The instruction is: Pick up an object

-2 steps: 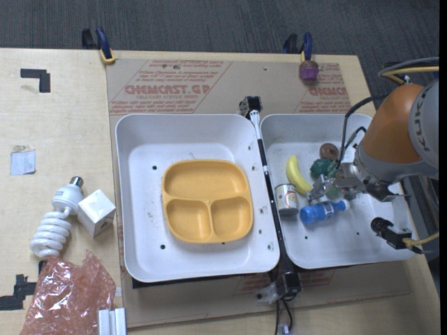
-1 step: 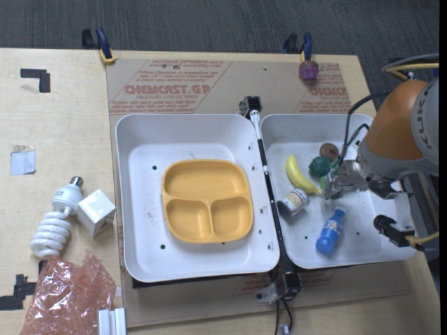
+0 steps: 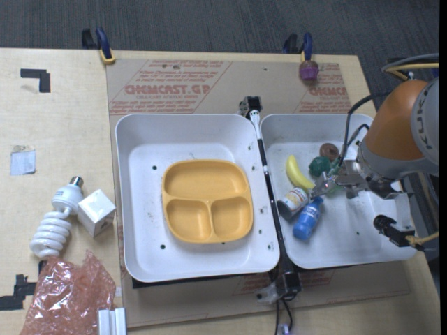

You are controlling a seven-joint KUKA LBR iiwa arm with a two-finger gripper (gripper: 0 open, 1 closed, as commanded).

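Left bin point(image 3: 133, 187) holds divided tray point(image 3: 207, 201). Right bin point(image 3: 363, 246): banana point(image 3: 298, 171), bottle point(image 3: 308, 218) just below it (your view), small jar point(image 3: 292, 200) between them, gripper point(image 3: 328, 182) to their right. Bulb point(image 3: 56, 218) lies left of bins.

Dark grey carpet point(image 3: 209, 9) runs behind a pale wooden bench point(image 3: 42, 124), where a brown printed board point(image 3: 174, 82) is held by blue clamps point(image 3: 103, 44) under flat, even indoor light.

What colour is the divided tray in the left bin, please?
The divided tray is yellow-orange, seen clearly in the camera view.
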